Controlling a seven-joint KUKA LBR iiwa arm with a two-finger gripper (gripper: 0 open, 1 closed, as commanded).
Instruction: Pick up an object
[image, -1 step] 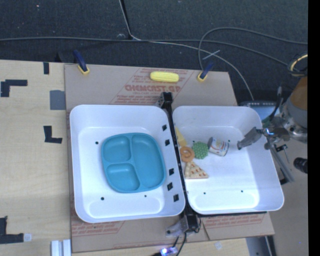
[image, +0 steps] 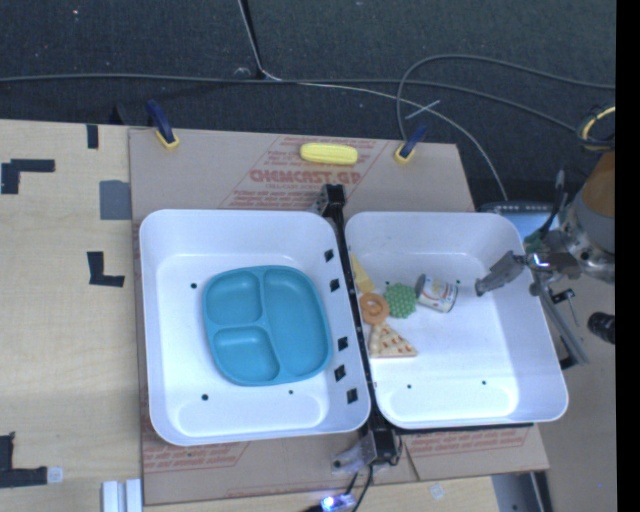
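The right bin (image: 500, 395) holds several small objects bunched near its left wall. Among them are a small tin-like jar (image: 437, 293) on its side, a green knobbly piece (image: 401, 299), an orange ring (image: 373, 307), a tan waffle-patterned wedge (image: 390, 343) and a yellow piece (image: 358, 274). My gripper (image: 500, 272) hangs over the right bin's right side, just right of the jar and apart from it, pointing left. Nothing shows in its grasp.
The left bin (image: 170, 300) carries a blue divided plate (image: 267, 324). A yellow banana-shaped toy (image: 328, 153) lies on the cardboard behind the bins, between two clamps. Cables run across the dark backdrop. A black divider clip row (image: 345, 300) sits between the bins.
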